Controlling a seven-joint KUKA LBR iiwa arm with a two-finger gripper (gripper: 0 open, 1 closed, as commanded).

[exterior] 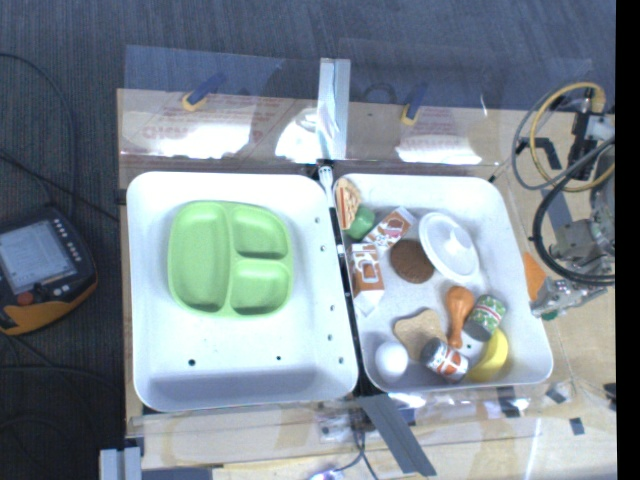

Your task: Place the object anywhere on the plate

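A green plate (230, 256) with three compartments lies in the left white bin (160, 368), with nothing on it. The right white bin (500, 208) holds several small objects: a white bowl (447, 243), a brown round cookie (410, 260), an orange drumstick-shaped piece (458, 311), a yellow banana (492, 356), a green-and-white can (487, 314), a white ball (391, 358) and a tan bread slice (418, 326). My gripper (556, 300) hangs at the right bin's right rim, apart from all objects, with the grey arm (580, 243) above it.
Along the divider lie a pizza slice (347, 206), a green piece (362, 223) and an orange-and-white box (366, 268). A red-and-white can (445, 360) leans by the banana. Looped cables (555, 148) hang at the right. A handheld controller (40, 263) lies off the bench at left.
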